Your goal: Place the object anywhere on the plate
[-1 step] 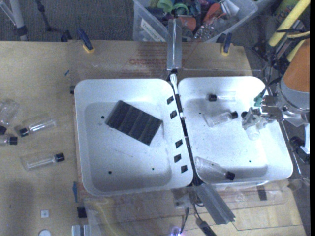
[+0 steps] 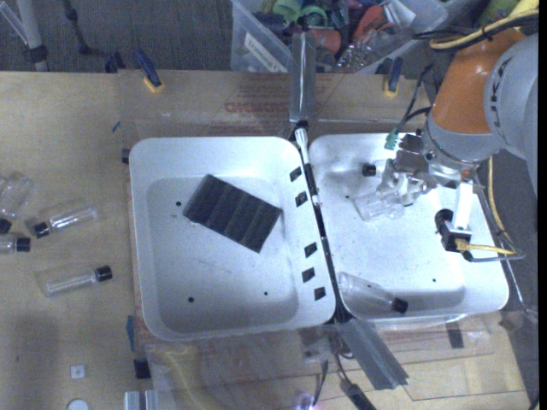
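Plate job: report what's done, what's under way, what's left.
Done: nothing on the dark ribbed plate in the left bin. Under way: the gripper is low in the right bin, at a clear object; a grasp can't be confirmed. A clear vial lies near the front. Left: lift, carry across, place.

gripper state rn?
Gripper: over the right bin, right at a clear vial; open or shut cannot be told.
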You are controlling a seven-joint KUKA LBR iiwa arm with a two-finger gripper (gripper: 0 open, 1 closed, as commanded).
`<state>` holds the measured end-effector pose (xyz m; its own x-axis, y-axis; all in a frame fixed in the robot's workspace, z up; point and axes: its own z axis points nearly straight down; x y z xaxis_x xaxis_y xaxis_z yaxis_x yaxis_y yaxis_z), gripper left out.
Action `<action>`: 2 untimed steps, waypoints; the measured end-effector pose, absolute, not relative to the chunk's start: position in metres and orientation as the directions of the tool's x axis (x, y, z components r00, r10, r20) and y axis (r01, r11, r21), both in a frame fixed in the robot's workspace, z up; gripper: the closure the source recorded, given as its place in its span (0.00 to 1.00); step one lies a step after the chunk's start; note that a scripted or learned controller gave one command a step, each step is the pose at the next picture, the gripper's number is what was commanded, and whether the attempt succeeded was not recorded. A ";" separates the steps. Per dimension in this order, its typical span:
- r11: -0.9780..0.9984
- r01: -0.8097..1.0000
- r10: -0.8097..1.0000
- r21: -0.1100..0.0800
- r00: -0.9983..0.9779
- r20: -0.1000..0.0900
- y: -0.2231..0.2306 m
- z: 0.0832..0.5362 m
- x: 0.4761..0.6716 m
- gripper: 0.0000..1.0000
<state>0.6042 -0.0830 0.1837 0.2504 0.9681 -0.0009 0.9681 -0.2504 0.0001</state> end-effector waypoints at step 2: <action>-0.592 0.806 0.806 0.003 0.591 0.002 0.075 0.186 0.667 1.00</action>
